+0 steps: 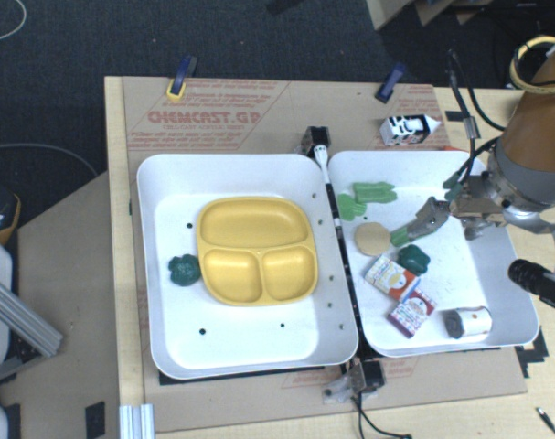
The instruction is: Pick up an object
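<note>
Since gripper (430, 219) hangs low in right bin (496, 291), nearest candidate looks like small green piece (400, 238) just beside fingertips, btwn tan disc (372, 239) and dark green lump (413, 258). Prob. light, stiff plastic, smooth, so liable to skid; best pinched across narrow sides. Could not tell if jaws released or clenched; nothing seen betw. them, contact w/ green piece unclear. Red-white packets (400, 291) lie near, just below.
</note>
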### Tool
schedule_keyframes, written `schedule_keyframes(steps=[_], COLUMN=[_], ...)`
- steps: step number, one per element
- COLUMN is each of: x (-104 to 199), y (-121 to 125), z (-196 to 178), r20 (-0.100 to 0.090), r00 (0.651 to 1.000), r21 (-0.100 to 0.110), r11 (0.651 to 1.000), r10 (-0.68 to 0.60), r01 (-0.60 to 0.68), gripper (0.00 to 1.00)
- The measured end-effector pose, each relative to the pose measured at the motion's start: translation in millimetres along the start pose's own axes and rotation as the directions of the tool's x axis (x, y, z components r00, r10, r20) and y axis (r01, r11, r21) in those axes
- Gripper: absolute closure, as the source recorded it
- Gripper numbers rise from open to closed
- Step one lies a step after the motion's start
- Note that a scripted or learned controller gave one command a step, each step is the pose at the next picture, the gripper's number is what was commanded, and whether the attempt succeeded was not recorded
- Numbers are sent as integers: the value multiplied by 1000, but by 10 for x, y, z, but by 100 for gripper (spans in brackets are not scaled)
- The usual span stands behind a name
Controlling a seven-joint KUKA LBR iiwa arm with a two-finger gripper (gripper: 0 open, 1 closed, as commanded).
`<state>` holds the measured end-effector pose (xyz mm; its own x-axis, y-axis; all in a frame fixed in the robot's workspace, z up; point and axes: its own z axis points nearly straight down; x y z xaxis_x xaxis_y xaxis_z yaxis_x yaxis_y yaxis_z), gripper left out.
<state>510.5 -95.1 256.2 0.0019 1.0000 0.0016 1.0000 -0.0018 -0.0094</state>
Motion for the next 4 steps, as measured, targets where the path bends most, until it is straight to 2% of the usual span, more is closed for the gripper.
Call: schedule_keyframes(steps=[1,2,4], x=[0,6,-29], y=[19,46,-61], z=[-45,589,1651], r20=[1,-1,-1], r00=[1000,1000,1000], r21=[-10,-1,-2], r11=[1000,1000,1000], r10=[-2,-1,-1], r01=[2,1,1], gripper=[0,0,0])
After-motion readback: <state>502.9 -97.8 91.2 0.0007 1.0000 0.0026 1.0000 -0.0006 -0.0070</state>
